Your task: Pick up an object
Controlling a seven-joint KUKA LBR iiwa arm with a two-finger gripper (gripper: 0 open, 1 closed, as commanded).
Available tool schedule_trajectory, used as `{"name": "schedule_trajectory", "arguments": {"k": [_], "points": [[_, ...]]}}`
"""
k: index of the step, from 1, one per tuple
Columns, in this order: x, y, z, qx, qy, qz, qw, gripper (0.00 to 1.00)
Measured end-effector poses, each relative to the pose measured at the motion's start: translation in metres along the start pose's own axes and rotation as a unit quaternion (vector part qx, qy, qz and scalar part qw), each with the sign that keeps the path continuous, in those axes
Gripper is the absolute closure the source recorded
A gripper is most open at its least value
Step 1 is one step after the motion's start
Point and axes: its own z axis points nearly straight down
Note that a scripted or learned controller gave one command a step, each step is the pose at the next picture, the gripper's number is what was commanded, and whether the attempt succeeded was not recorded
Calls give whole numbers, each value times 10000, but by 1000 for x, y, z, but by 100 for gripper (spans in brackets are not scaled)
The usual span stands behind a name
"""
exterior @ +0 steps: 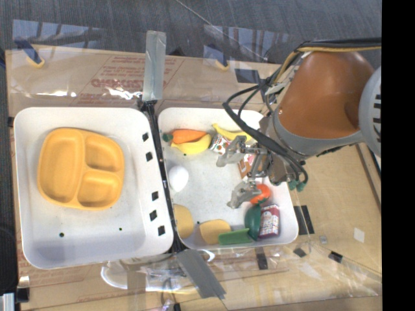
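We see the gripper (237,177) low over the right bin (201,190), its fingers (228,157) spread wide around nothing. A yellow tray (80,168) lies in the left bin (39,238).

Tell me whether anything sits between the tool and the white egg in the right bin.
Nothing visible does. The tool hangs over the right bin, and the white egg lies to its left near the divider. The stretch of bin floor between them is bare; the carrot and banana lie farther back.
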Motion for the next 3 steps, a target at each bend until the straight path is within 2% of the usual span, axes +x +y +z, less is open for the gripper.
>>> {"name": "schedule_trajectory", "arguments": {"k": [1,2,3], "points": [[-9,-92,76,-7,26,457,9990,0],[-16,-119,191,2,-19,777,9970,0],[2,-117,187,14,-110,982,9951,0]]}}
